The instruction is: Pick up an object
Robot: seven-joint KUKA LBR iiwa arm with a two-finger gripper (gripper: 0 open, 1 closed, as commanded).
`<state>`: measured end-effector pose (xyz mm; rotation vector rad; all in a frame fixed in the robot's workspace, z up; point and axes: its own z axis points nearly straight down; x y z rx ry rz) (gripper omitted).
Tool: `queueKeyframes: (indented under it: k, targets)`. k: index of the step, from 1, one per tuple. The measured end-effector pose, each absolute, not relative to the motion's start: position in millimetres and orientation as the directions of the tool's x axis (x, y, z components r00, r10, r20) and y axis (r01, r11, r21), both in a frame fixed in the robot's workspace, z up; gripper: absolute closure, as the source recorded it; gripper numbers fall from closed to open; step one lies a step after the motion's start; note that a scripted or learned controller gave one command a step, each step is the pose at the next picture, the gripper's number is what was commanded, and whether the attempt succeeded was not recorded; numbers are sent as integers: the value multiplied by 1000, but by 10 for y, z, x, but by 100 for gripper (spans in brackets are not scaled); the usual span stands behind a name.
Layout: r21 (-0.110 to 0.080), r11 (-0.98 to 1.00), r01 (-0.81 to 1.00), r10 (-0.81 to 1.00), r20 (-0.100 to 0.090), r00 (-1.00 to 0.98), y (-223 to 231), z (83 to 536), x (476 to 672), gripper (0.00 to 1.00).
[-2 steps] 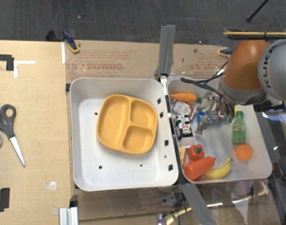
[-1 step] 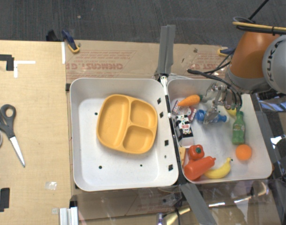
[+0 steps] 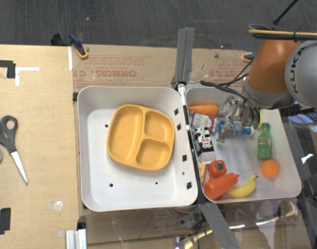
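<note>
My gripper (image 3: 229, 127) is low in the right bin (image 3: 283, 191), near its back middle, hanging from the orange-banded wrist (image 3: 270, 71). A small blue object (image 3: 245, 130) lies right beside the gripper's tip; whether it is gripped is unclear. An orange carrot (image 3: 205, 109) lies just left of the gripper. Below the carrot are a red-and-white packet (image 3: 200, 121) and a black-and-white packet (image 3: 205, 141). To the right stands a green bottle (image 3: 264, 141), with an orange ball (image 3: 270, 168) in front of it.
A red pepper (image 3: 217, 168), a red toy bottle (image 3: 220, 185) and a banana (image 3: 243, 187) lie along the right bin's front. The left bin (image 3: 91, 191) holds a yellow divided plate (image 3: 141, 137). Scissors (image 3: 10, 144) lie on the bench at far left.
</note>
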<state>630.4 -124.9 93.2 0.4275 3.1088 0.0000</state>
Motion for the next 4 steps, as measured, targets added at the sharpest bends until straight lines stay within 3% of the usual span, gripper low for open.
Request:
queueKeyframes:
  k: [1,2,3,4]
  targets:
    - [0,955,295,295,-6,-955,-2231,1561,6249,0]
    - [1,945,327,327,-5,-945,-2209,936,6433,0]
    - [0,946,325,325,-13,-946,-2210,1054,6453,100]
    - [0,946,325,325,-13,-946,-2209,1054,6454,0]
